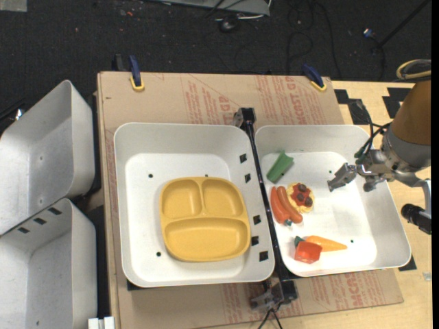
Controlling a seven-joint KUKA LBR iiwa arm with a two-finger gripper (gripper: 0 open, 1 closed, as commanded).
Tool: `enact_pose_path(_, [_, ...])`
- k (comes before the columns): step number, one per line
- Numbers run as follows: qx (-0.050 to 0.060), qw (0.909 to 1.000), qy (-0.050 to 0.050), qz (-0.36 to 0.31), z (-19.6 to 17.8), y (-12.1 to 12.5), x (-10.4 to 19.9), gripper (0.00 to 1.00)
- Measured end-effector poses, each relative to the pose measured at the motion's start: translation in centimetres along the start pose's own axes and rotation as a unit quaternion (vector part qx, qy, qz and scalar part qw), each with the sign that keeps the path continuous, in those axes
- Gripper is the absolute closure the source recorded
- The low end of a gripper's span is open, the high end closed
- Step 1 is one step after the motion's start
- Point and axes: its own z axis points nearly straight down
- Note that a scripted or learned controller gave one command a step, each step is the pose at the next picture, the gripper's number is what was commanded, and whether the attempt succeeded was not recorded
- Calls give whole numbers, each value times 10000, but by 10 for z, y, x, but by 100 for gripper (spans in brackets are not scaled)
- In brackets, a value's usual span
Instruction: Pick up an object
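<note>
A: The object to pick up is not chosen yet, I think. The gripper (341,179) hangs over the right bin (384,204), near its far right part, and there is nothing between its fingers. They look spread apart, so I judge it released.

B: And which thing is closest to it?

A: To the gripper's left, a little nearer to the camera, lies a small round toy pastry with dark berries (301,197). Touching that one, further left, are the two red sausages (285,205), side by side. Further left and a bit toward the back is the green piece (280,166), lying tilted near the divider between the bins.

B: Something is also in the front?

A: Yes, well apart from the gripper, toward the front edge, the orange carrot (325,243) with a red piece (308,252) just beside it.

B: Why are all in one bin?

A: I suppose the toys are gathered on the arm's side so it can reach each one. The left bin (130,184), far to the gripper's left, holds a yellow divided plate (204,219). Both bins rest on the cardboard-covered surface (192,94). The pastry seems the easiest target, but it touches the sausages, so a grasp may push them.
</note>
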Motion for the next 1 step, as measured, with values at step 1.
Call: enact_pose_path(1, [-1, 10000, -1, 8, 55, -8, -7, 0])
